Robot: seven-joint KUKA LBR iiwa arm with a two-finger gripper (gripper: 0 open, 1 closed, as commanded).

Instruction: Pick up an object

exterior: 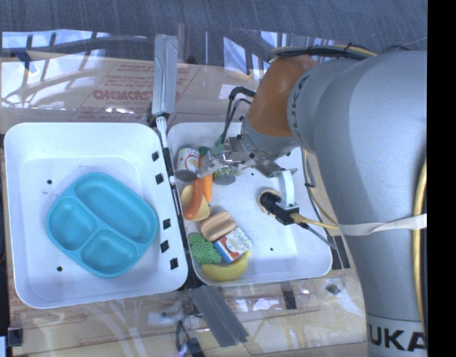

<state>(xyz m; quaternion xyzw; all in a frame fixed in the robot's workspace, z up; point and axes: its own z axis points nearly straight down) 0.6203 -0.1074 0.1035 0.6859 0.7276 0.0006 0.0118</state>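
My gripper (215, 166) is low over the back left part of the right bin (311, 238). It hangs beside a small tin can (187, 158) and just above an orange carrot (204, 190). The carrot leans on a pale yellow piece (192, 205). Toward the front lie a bun (218, 225), a small printed carton (234, 242), a green leafy toy (203, 250) and a banana (228, 267). The wrist hides the bin floor directly under it.
The left bin (34, 162) holds a blue divided plate (101, 222). The grey arm with its orange band (276, 99) covers the right side of the right bin. A black cable (317, 229) trails along that bin's right rim.
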